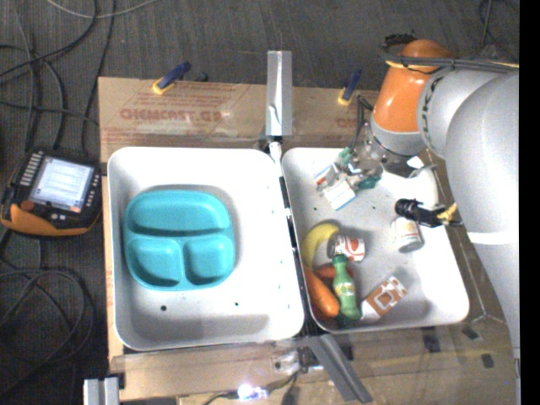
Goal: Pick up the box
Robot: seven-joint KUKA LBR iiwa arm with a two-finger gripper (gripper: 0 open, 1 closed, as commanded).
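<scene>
Nearest the camera, in the right bin [456, 306], the small brown-and-white box [384, 296] lies flat by the near wall, turned at an angle. Just to its left a green bottle [345, 288] lies lengthwise, with a carrot [321, 293] alongside it. Just beyond the bottle's cap sits a red-and-white can [348, 247] on its side, touching a banana [319, 240] to its left. A small white cup-like container [408, 234] lies apart, toward the bin's right wall.

In the left bin [169, 323] rests a turquoise divided tray [180, 237].

Farther back in the right bin, the tool [348, 174] hangs over the far part, above a white-and-blue packet [338, 194] and well apart from the box. Whether the tool is spread or pressed together cannot be told from this angle.

Behind the bins, a cardboard sheet [194, 112] covers the bench.
</scene>
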